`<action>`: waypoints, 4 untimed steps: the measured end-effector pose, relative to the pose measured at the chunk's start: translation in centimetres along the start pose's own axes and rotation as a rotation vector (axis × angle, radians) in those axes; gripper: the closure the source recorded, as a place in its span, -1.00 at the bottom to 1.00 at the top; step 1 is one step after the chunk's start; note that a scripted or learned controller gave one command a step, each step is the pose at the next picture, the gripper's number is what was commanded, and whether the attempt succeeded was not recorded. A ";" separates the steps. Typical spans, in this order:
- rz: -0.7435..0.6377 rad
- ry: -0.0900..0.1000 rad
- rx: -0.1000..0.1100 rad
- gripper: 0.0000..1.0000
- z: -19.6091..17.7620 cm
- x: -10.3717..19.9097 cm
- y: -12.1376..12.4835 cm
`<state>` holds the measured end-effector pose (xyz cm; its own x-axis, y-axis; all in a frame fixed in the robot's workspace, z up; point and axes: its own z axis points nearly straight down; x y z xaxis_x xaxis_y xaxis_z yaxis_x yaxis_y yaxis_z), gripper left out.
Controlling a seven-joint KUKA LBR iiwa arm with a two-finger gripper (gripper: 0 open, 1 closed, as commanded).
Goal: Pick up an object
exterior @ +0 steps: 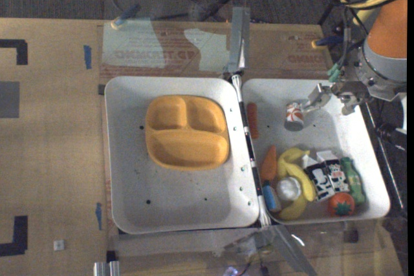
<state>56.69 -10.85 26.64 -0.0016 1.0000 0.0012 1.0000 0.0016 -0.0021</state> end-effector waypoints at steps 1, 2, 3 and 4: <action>-0.190 0.000 0.000 -1.00 7.1 1.1 4.4; -0.343 -0.004 -0.008 -1.00 15.7 0.2 6.2; -0.375 -0.003 -0.007 -1.00 18.0 0.8 8.0; -0.373 -0.005 -0.009 1.00 16.7 0.7 8.0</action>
<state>64.68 -10.16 9.91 -0.3658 0.9307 -0.0048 0.9307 0.3658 0.0063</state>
